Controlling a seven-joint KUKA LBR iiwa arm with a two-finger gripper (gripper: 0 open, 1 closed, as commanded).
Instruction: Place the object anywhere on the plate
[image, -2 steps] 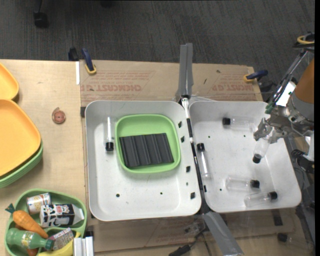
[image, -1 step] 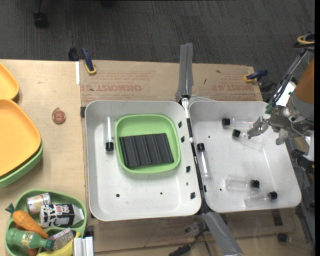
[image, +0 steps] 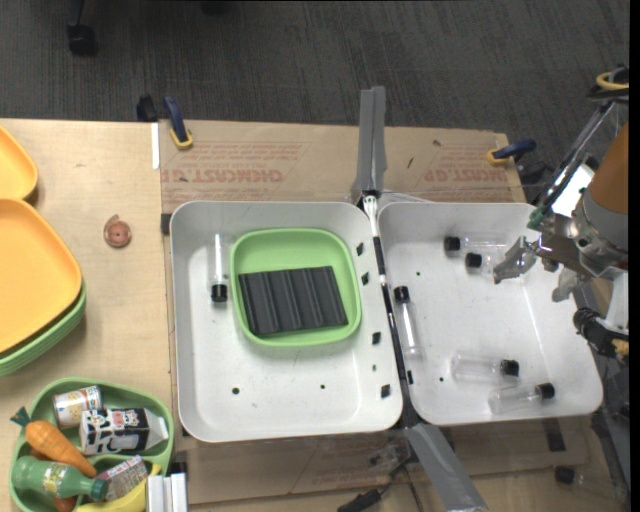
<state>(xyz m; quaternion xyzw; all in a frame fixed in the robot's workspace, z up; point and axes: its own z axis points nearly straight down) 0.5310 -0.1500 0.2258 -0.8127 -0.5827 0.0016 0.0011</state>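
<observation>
I see the gripper (image: 515, 262) at the right bin's (image: 440, 400) far edge, though I cannot tell its state, so I'd aim squarely at one clear vial (image: 470, 247) before carrying it to the green plate (image: 295, 245).

My arm comes in from the right side of the camera view, low over the right-hand edge of the scene. The orange band (image: 615, 165) above my wrist shows at the far right, with the grey wrist body (image: 605, 215) just below it. From there my gripper (image: 512, 262) reaches leftward and slightly down, its metal fingers (image: 517, 258) pointing toward the left. I hold nothing between them. Whether they stand apart or closed I cannot make out at this angle.
</observation>
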